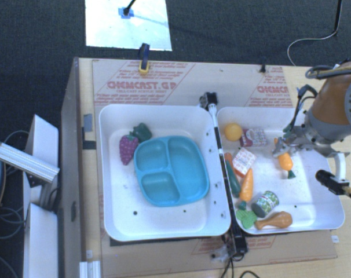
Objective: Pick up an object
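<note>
My gripper [285,151] hangs over the right part of the right bin [314,213], reaching in from the right below the orange-banded arm [336,100]. A small orange piece with a dark tip [286,162] sits right at its fingertips, and the gripper looks shut on it. Other items lie to its left in the same bin: a yellow ball [233,132], a red-and-white packet [255,136], a red-and-white box [243,161], an orange carrot [247,184], a green can [264,202] and a tan drumstick [274,219].
The left bin [114,213] holds a blue divided plate [171,170], purple grapes [127,148] and a dark green item [142,132]. A black part [332,182] juts over the right bin's right rim. A divider [220,155] runs between the bins.
</note>
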### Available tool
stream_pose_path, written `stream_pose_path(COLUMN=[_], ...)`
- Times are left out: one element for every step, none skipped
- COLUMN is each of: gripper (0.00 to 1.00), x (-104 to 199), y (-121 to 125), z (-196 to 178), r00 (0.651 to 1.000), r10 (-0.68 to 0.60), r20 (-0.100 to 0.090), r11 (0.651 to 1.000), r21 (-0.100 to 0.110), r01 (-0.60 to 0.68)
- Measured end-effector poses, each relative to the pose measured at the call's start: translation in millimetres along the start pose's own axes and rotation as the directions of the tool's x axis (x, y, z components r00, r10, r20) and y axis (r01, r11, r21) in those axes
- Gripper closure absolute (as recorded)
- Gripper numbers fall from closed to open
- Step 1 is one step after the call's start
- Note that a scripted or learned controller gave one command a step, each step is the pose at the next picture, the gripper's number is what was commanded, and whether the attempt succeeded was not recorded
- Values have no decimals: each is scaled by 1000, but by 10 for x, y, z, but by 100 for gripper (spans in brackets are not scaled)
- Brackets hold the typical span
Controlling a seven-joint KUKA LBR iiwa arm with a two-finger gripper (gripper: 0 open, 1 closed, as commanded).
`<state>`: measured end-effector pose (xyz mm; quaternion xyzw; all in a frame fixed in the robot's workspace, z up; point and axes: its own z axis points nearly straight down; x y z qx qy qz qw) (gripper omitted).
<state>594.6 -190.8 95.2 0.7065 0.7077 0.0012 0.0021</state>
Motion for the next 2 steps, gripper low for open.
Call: stream_pose_path(gripper=[100,100], x=[730,1473], y=[307,-20], z=[108,-905], r00=[1000,1000], r10=[-3,-3], r20=[-2,-2], r11=[1000,1000], r21=[2,0], r01=[3,3])
